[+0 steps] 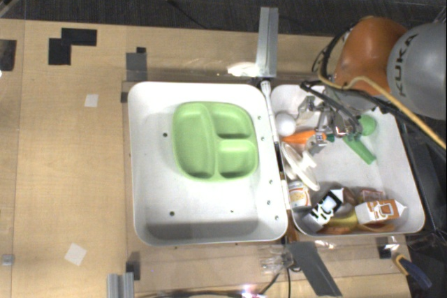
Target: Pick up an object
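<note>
Gripper: I see it low in the right bin, above an orange carrot-like piece; I cannot tell its grip.
Left bin: green divided tray.

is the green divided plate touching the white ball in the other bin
Apart. The camera view shows the green divided plate lying in the left bin, while the white ball sits in the right bin, with the bin walls between them.

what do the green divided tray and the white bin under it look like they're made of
The green divided tray looks like moulded plastic, matte, with soft rounded compartment edges. The shallow white bin seems plastic or coated metal, smooth and faintly glossy; the look leaves it open.
</note>
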